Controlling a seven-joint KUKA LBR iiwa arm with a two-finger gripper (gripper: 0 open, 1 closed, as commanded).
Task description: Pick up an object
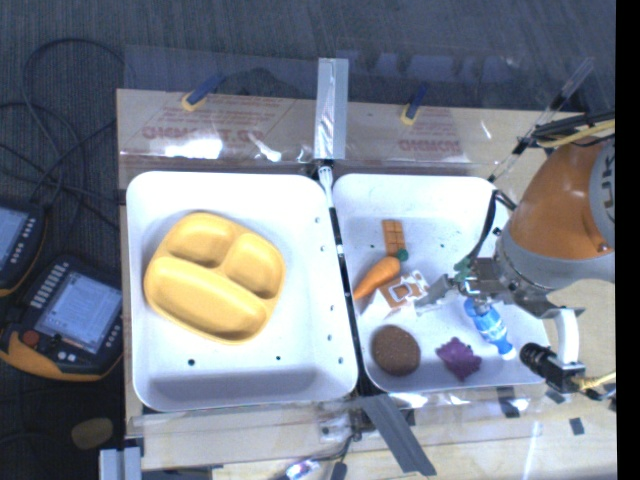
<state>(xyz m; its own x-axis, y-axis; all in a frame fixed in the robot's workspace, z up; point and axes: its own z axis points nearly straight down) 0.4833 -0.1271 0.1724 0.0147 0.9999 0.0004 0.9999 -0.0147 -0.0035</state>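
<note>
Nearest us in the right bin [420, 190], we are seeing a brown disc [396, 350] and a purple lump [459, 357] lying along the near wall, a little apart. Just beyond them a blue bottle [489, 327] is lying tilted, right under the arm [560, 223], which is reaching in from the right. Our claw [445, 288] is hovering low over the middle of this bin, just beside an orange-and-white piece [405, 292] and close to the bottle; we cannot tell whether it is apart or together, and we are seeing nothing between its tips. A carrot [377, 275] is lying slanted just left of that piece, near the divider. Farther back an orange block [393, 235] is resting by the carrot's green top. In the left bin [150, 368] a large yellow shape [213, 273] is sitting. The table [230, 118] is carrying both bins.
</note>
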